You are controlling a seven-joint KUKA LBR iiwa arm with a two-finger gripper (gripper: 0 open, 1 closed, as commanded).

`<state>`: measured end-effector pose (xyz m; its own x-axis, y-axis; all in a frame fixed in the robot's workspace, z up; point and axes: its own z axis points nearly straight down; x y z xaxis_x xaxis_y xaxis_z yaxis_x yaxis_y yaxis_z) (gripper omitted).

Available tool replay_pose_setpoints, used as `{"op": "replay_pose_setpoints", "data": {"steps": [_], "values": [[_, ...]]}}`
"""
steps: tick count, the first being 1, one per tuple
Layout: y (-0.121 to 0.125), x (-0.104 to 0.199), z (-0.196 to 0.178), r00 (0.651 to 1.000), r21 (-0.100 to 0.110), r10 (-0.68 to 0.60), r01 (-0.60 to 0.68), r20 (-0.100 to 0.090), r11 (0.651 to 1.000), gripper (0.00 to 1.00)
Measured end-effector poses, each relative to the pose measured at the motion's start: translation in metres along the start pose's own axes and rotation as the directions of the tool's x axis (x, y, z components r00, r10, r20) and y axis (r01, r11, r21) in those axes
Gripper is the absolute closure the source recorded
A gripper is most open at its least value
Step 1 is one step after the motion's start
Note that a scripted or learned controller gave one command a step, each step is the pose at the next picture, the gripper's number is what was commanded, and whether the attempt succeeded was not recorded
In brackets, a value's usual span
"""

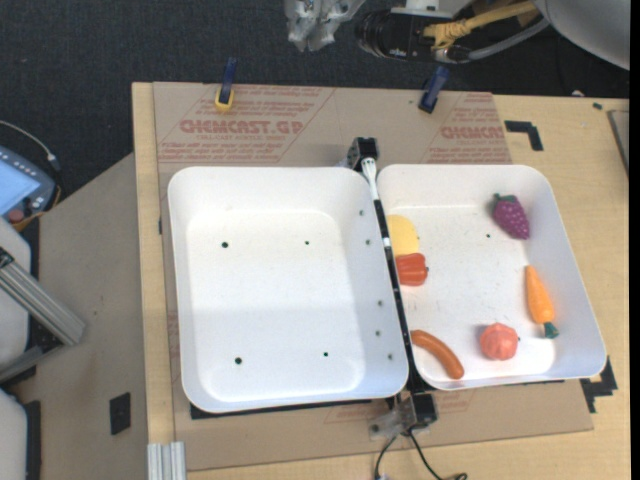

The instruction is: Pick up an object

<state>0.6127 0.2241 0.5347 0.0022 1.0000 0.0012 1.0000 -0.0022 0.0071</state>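
My gripper (pixel 314 30) hangs high at the top of the view, beyond the far edge of the bench and well away from both bins. The right bin (pixel 462 258) holds several toy foods. A purple grape bunch (pixel 510 216) lies at its far right, an orange carrot (pixel 540 300) along its right side, and a pinkish-red round fruit (pixel 499 341) near the front. An orange-red sausage (pixel 438 353) lies at the front left. A yellow piece (pixel 402 233) and a red-orange piece (pixel 411 269) sit against the left wall.
The left bin (pixel 265 278) shows a bare white floor with small dark holes. A black clip (pixel 363 153) sits at the far end of the seam between the bins. Blue clamps (pixel 226 83) (pixel 433 88) hold the cardboard's far edge.
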Motion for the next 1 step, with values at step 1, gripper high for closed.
{"op": "replay_pose_setpoints", "data": {"steps": [1], "values": [[-0.0441, 0.0002, 0.052, 1.0, 0.015, -0.004, 0.004, 0.003, 1.0, 1.0]]}}
